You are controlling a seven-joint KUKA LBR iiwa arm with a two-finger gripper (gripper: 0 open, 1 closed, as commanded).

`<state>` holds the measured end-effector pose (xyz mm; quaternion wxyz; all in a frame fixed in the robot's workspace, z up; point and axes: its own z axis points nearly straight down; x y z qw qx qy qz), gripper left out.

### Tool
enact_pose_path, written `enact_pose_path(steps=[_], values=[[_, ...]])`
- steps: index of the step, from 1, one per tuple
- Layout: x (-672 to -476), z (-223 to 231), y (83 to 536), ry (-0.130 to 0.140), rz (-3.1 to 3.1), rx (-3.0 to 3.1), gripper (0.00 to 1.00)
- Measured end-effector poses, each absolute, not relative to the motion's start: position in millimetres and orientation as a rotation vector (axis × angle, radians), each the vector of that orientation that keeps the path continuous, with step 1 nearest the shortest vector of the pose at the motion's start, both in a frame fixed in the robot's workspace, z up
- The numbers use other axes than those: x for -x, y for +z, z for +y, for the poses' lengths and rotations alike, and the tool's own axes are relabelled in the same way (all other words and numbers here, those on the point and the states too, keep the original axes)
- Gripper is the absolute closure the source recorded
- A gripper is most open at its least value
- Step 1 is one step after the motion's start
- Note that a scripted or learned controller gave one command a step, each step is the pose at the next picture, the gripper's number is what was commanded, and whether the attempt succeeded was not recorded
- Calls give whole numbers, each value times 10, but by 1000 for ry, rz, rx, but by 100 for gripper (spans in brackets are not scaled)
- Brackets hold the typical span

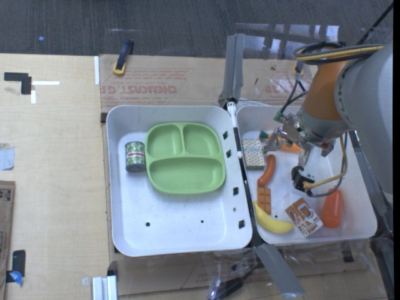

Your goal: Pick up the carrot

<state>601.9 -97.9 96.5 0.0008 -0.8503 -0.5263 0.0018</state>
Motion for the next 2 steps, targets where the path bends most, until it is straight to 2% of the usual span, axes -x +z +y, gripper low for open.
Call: enact_pose_path(steps=[1, 2], values=[[-6017, -994, 1057, 8, -1649, 2672, 100], [-6016, -992, 1056, 8, -1649, 2672, 0]])
